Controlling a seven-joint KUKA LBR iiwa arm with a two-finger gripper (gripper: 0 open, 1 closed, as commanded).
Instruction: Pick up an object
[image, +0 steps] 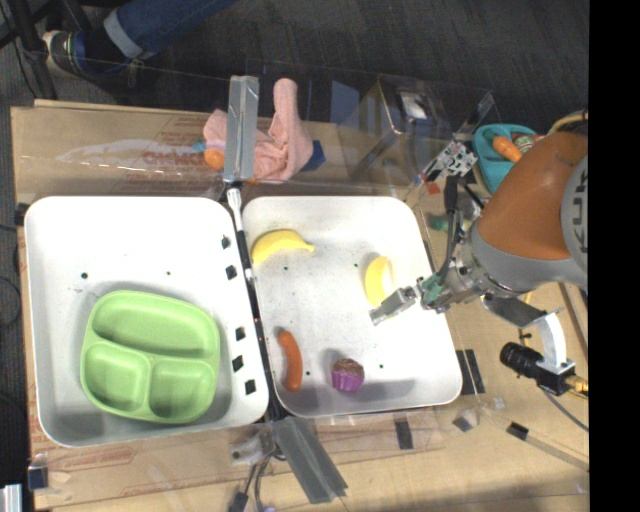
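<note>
Jaws' state: cannot tell from this angle. Gripper (392, 306) low over right bin (330, 395), just right of and below small banana piece (377, 279). Farther from that piece: larger banana (279, 244) up-left, sausage (290, 359) and purple fruit (347, 375) below.

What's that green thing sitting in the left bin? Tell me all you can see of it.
It is a green divided tray, glossy like moulded plastic, with rounded corners: one long compartment along the top and two smaller ones below. It lies flat, slightly turned, in the lower half of the left bin, nothing visible inside it. It touches just the bin floor.
</note>
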